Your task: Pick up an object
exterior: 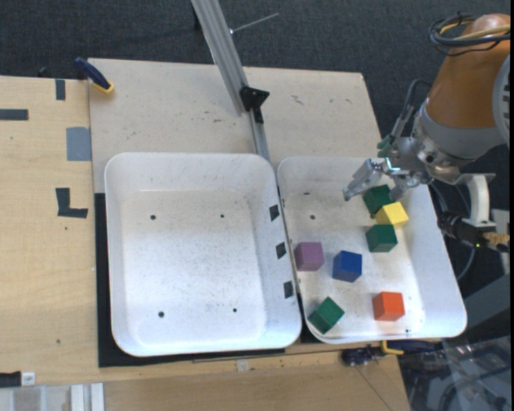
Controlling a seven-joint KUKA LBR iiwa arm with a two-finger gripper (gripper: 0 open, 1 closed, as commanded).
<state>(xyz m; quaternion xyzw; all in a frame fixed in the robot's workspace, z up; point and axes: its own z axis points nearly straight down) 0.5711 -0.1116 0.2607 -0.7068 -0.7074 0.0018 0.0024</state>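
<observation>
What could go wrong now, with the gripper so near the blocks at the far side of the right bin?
1. The gripper hangs next to a tight cluster: a green block, the yellow block and another green block. Closing there may catch two at once, or push one away.
2. The cluster lies close to the right bin's wall, so the gripper may strike the rim as it descends.

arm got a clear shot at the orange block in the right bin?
Probably yes. The orange block sits apart from the other blocks near the bin's front corner, nothing on top; the hand hovers at the far end.
</observation>
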